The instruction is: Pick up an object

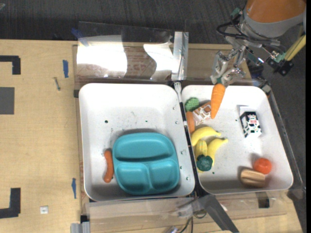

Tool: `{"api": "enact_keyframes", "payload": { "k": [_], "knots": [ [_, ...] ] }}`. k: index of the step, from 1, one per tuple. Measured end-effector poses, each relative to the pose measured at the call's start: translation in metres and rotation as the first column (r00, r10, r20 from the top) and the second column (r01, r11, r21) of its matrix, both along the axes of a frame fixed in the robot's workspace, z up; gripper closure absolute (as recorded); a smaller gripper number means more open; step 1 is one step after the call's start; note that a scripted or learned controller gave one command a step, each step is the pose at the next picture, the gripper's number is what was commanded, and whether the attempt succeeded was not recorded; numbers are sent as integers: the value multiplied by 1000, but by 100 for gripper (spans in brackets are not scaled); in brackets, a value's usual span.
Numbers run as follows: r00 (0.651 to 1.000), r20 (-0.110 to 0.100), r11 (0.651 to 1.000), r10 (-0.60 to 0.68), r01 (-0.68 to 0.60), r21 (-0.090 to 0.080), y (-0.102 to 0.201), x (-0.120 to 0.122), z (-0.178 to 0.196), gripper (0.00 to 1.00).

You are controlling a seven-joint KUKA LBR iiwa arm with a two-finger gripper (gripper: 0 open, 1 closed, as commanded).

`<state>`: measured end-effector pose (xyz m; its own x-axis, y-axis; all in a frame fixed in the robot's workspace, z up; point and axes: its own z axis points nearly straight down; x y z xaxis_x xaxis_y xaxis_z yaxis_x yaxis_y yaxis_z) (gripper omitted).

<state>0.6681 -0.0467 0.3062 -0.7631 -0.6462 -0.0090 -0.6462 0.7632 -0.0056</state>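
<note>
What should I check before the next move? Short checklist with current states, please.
1. Carrot at pincer: hangs below it by its top end. Ok.
2. Grip firm on carrot: cannot tell.
3. Carrot lifted off right bin floor: looks raised, cannot tell for sure.
4. Items under carrot: bananas and green piece lie nearby, apart from it. Ok.
5. Left bin has space: teal tray takes the near half, far half bare. Ok.

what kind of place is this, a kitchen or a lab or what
Most likely a robotics lab bench rather than a kitchen: a robot arm's hand hangs over two white bins, the food is toys like a plastic carrot and bananas, and the wooden benchtop carries black tape marks.
</note>
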Motion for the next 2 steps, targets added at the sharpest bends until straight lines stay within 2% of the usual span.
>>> {"api": "enact_keyframes", "payload": {
  "k": [1, 2],
  "knots": [
    [1000, -7, 1000, 11, -11, 1, 36, -1, -15, 100],
    [997, 2, 997, 74, -74, 0, 40, 0, 6, 100]
  ]
}}
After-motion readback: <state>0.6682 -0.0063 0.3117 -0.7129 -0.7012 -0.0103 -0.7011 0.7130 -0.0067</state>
